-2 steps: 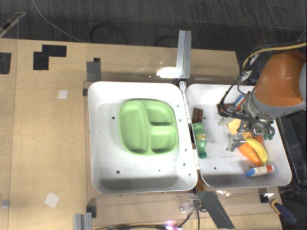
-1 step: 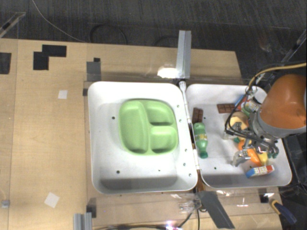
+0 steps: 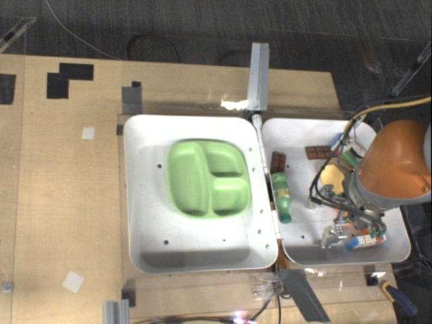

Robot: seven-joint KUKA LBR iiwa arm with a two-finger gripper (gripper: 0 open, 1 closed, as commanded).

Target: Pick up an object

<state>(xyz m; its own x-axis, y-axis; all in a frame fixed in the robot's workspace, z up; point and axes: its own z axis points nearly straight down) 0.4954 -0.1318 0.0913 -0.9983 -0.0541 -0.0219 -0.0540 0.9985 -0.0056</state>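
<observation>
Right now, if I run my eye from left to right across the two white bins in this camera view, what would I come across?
Green divided tray in the left bin → brown bar and green bottle by the right bin's left wall → brown bar near the far edge → the gripper low in that bin.

- Your arm [image 3: 398, 160] comes in from the right side of the camera view, its orange band turned up toward the lens and taking up most of what you see of it.
- Below the band, the grey wrist points down and to the left.
- Your gripper [image 3: 337, 235] sits low at the wrist's end, tangled in cables; its fingers are too cluttered to read.
</observation>
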